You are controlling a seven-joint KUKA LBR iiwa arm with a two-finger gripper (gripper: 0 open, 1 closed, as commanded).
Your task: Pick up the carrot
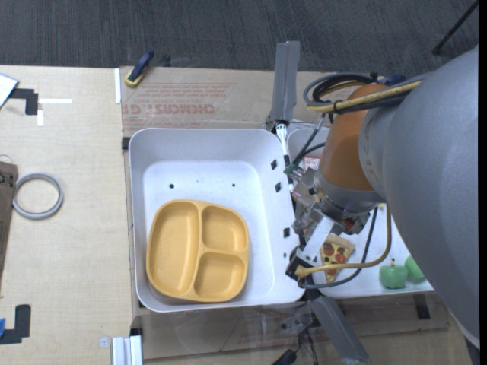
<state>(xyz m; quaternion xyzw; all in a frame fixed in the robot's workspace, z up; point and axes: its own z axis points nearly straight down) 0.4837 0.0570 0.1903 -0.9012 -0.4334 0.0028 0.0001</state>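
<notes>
- Camera view counted two white bins: the left bin (199, 157) in full sight and the right bin (367, 281) touching its right wall.
- One yellow plate (199, 251) with three compartments lay in the near half of the left bin.
- One grey arm (426, 173) with an orange band reached in from the right of the left bin, its wrist over the seam between the two bins.
- One gripper (307, 223) hung just beside the left bin's right wall, pointing down; whether it was spread or closed could not be told, as the wrist and cables hid it.
- One pizza slice toy (335, 249) lay just right of the gripper, in the right bin.
- Two green toys (394, 275) sat further right of the left bin, close to each other, the farther one partly cut off by the arm.
- Where the carrot lay, and how it stood to the gripper, could not be told: the arm covered most of the right bin.
- One tape roll (36, 195) lay on the bench well left of the left bin.
- One blue and yellow tool (140, 68) lay beyond the left bin's far left corner, too small to name.
</notes>
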